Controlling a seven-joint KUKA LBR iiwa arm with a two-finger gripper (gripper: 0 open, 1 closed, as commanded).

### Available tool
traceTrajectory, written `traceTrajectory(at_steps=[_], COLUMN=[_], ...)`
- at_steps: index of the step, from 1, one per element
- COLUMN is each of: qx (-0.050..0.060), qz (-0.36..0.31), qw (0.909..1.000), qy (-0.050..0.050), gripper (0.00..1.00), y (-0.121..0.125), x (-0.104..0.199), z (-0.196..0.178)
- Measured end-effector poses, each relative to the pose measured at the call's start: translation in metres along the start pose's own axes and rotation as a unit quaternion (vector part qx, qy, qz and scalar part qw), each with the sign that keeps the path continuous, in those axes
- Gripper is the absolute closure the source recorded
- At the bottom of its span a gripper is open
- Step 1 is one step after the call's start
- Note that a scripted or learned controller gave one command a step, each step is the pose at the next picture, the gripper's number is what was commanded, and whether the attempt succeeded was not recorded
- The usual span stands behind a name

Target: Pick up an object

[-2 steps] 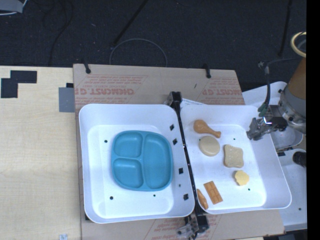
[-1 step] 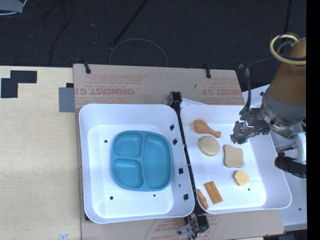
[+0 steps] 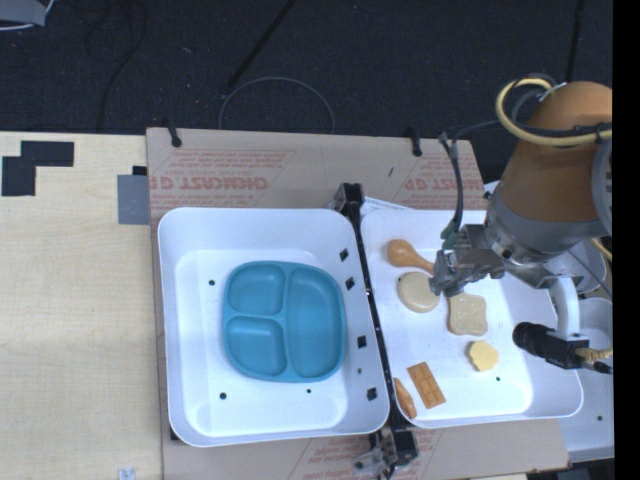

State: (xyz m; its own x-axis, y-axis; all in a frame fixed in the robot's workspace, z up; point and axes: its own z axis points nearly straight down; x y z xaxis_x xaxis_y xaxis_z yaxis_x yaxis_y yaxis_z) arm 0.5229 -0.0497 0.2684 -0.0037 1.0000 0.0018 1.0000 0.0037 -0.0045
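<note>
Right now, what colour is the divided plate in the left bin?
Blue-teal all over, no pattern. The divided plate shows plainly in the camera view, lying in the left bin.

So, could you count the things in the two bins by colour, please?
Blue: 1, the divided plate in the left bin.
Orange-brown: 3, the drumstick-shaped piece, the flat cracker, the small piece beside it.
Cream or beige: 2, the round piece, the toast-like piece.
Yellow: 1, the small chunk.
Total: 7.
</note>
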Motion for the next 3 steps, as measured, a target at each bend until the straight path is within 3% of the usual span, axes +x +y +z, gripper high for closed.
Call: traceTrajectory(at_steps=[1, 2, 3], qx=[0.0, 0.001, 0.002], qz=[0.0, 0.0, 0.0], qw=[1.0, 1.0, 1.0], qy=[0.0, 0.0, -0.001], gripper=[1.0, 1.0, 1.0], y=[-0.004, -0.029, -0.029], x=[0.055, 0.107, 0.157], z=[0.018, 0.03, 0.047])
